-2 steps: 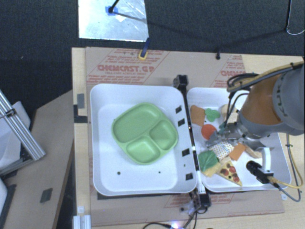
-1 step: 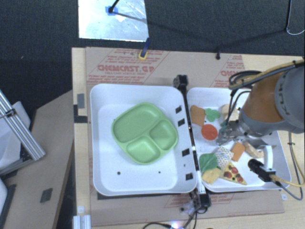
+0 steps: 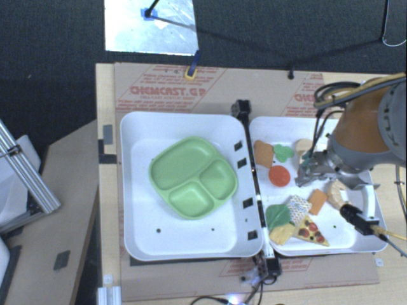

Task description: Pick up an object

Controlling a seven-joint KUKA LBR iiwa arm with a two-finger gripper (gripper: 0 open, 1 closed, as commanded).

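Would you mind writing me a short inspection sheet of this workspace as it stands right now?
Surface: bench topped with printed cardboard, bearing the left bin and the right bin side by side.
Job's things: in the right bin, a red tomato, a pizza slice, a green leaf, an orange block and other small toy foods.
Clutter: green divided plate in the left bin.
Gripper: gripper low over the right bin, beside the tomato; finger state unclear.
Cables: bundle looping over the arm.
Surroundings: shiny sheet on dark carpet behind the bench.
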